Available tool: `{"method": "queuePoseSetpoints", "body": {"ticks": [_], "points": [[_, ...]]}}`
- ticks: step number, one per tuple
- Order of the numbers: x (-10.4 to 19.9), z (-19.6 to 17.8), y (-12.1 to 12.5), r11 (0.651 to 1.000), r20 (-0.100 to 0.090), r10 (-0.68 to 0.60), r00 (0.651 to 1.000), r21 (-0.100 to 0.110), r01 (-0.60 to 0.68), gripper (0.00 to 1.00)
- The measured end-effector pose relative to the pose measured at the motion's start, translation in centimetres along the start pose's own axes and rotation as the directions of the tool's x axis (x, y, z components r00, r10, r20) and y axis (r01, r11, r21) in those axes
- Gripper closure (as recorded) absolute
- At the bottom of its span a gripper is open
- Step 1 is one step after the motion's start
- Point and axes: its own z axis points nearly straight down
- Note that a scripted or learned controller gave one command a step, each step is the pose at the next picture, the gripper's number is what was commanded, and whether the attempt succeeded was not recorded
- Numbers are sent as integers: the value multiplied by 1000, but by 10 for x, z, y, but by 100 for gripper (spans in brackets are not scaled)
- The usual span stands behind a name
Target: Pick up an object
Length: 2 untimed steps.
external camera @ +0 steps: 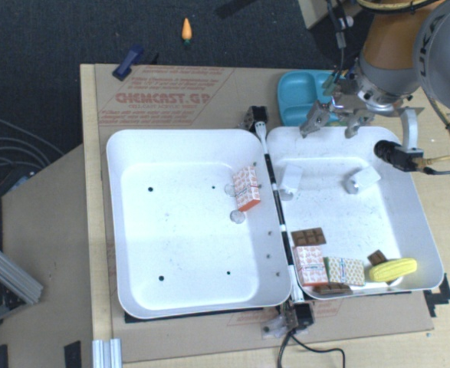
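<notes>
My gripper (pixel 332 127) hangs over the far edge of the right bin (pixel 408 205), its two fingers spread open with nothing between them. Below it in that bin lie two small white pieces (pixel 292 179) (pixel 360 179). At the bin's near end sit a brown bar (pixel 309 238), a red-and-white carton (pixel 310 265), a pale green box (pixel 346 271) and a yellow corn-like piece (pixel 392 269). The left bin (pixel 133 205) holds another red-and-white carton (pixel 246 188) and a small round item (pixel 238 216) near its right wall.
A blue tray (pixel 297 96) stands just behind the right bin, left of the gripper. A black clamp (pixel 255 116) sits at the far end of the divider between the bins. An orange item (pixel 186 29) and a blue one (pixel 127 64) lie beyond the bench.
</notes>
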Motion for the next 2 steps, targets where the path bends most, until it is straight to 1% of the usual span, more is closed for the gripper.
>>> {"method": "queuePoseSetpoints", "body": {"ticks": [1, 2], "points": [[0, -11, 1, 1000, 0, 0, 1000, -2, 0, 100], [0, -11, 1, 1000, 0, 0, 1000, -2, 0, 0]]}}
